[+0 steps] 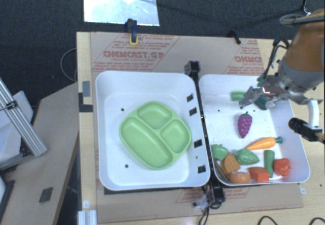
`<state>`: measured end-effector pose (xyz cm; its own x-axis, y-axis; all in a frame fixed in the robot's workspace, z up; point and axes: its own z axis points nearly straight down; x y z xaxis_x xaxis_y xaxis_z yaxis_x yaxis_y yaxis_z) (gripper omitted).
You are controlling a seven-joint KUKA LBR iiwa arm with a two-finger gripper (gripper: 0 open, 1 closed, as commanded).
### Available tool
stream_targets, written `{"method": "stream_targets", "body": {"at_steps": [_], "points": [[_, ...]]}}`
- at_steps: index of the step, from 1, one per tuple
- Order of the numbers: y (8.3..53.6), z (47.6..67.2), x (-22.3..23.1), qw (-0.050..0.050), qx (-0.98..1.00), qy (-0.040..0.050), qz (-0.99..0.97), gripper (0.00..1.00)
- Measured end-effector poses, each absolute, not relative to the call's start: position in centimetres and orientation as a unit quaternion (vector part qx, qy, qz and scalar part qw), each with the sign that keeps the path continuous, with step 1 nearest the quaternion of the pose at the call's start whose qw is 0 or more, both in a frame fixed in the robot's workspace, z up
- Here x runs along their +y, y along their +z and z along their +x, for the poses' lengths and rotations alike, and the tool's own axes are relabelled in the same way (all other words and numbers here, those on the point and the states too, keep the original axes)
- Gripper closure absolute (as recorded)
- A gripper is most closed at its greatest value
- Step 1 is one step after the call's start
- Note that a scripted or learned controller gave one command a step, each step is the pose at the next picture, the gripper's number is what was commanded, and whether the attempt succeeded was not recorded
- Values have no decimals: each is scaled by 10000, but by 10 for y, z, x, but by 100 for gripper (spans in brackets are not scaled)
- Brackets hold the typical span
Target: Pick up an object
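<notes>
The right bin (pixel 223 87) holds toy food. A purple grape bunch (pixel 245 124) lies near its middle and an orange carrot (pixel 262 143) lies below it. Along the front wall sit a green leafy piece (pixel 247 157), a green pepper (pixel 269 160), a red tomato (pixel 282 166), a red block (pixel 258 173), an orange bread piece (pixel 231 164) and a light green piece (pixel 219 151). A green object (pixel 237 96) lies near the back of the bin. My gripper (pixel 259 97) hangs over the back of the right bin, just right of that green object and above the grapes.
The left bin (pixel 111 92) holds a light green divided plate (pixel 155 134). A black divider with clips (pixel 195 112) runs between the bins. A blue clamp (pixel 132 30) stands on the board behind the bins. A metal frame (pixel 20 122) stands at the left.
</notes>
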<state>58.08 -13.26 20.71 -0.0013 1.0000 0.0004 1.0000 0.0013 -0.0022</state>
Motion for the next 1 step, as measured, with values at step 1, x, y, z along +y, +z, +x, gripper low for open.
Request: {"method": "stream_targets", "body": {"at_steps": [1], "points": [[156,579,-122,8,-7075,2,-7067,0]]}}
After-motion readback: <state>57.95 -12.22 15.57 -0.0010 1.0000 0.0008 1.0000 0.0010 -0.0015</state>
